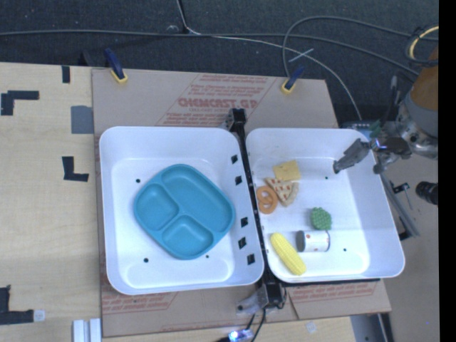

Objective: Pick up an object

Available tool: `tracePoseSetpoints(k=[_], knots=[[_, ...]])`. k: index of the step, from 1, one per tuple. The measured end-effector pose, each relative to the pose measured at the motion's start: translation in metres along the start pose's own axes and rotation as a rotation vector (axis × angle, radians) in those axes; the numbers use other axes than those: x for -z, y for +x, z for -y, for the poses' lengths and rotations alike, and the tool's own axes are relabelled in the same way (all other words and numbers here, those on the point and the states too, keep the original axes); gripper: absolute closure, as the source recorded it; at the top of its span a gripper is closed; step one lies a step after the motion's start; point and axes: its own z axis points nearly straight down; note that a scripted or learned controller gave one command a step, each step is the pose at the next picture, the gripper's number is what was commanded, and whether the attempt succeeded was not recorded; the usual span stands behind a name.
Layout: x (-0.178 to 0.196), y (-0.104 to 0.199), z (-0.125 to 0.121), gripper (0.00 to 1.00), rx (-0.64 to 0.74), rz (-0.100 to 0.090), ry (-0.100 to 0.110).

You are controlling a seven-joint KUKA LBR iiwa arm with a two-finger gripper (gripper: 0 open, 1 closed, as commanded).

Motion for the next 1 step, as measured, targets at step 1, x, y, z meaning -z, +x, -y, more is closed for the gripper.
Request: tracePoseSetpoints(k=[1], knots=[[0.0069, 0.0005, -0.0022, 0.00, 0.004, 0.003, -0.012]])
